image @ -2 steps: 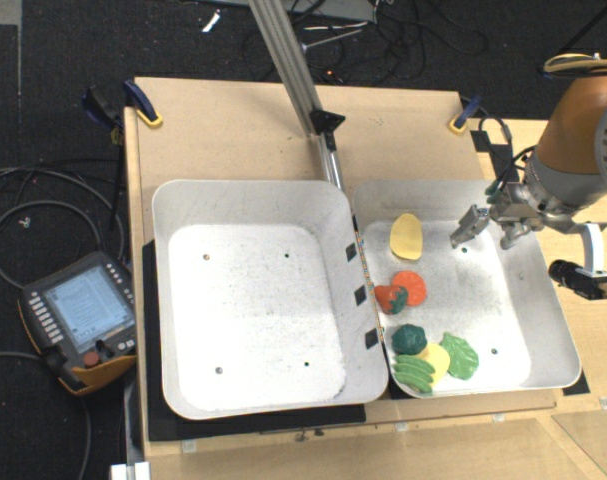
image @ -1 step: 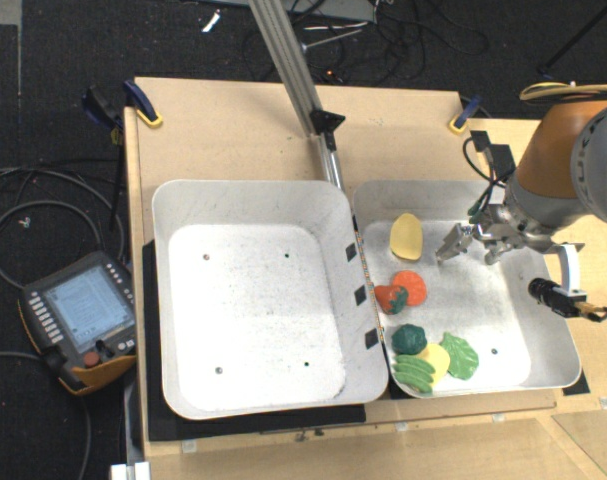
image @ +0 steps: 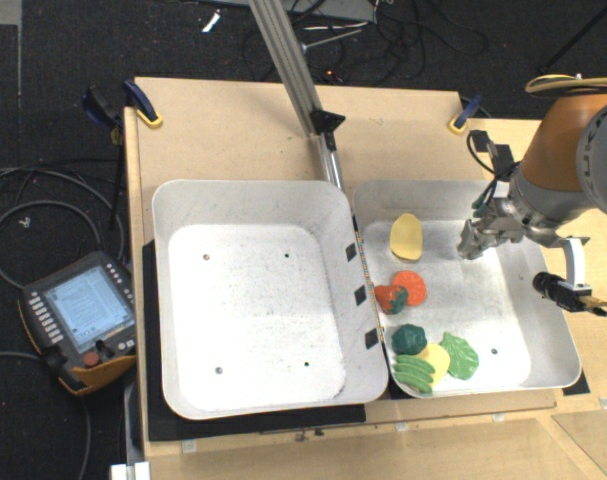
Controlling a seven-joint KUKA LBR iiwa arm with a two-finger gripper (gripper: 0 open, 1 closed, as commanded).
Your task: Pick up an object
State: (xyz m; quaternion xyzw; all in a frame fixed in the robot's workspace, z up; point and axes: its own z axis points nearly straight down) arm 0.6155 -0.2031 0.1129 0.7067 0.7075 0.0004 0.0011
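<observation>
Bench, two bins point(image: 183, 203): your toys sit along right bin's left edge, yellow one point(image: 406, 237) nearest. Gripper point(image: 470, 245) hovers mid-bin, grip unclear, nothing visibly held. Pick not done.

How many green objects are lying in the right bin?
3, all near the front of the right bin: a dark green one, a light green one, and a ribbed green one at the front rim. More may be hidden beneath.
</observation>
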